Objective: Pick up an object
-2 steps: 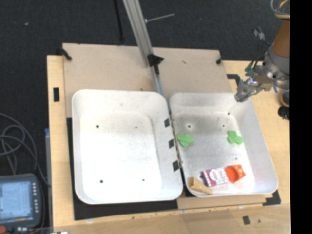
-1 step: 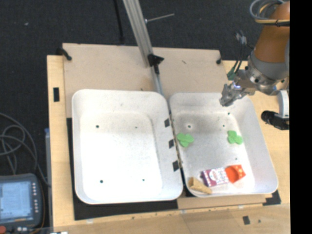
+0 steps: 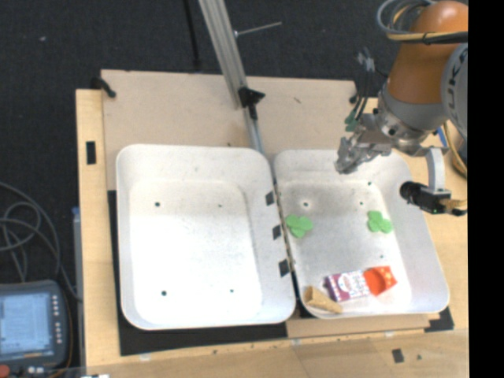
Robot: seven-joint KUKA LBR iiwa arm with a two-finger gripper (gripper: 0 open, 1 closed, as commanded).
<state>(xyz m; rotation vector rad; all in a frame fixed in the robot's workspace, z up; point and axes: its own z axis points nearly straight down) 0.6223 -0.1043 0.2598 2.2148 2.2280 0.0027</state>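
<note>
Above the right bin [image 3: 417, 235]'s far edge hangs the end effector [image 3: 347, 162].

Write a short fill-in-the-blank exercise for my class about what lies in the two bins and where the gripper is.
1. The carton lies in the ____ bin as the camera sees it.
2. The number of green pieces in that bin is ____.
3. The gripper hovers over that bin's ____ edge.
4. The carton's cap end is coloured ____.

Missing words: right; two; far; red
</note>
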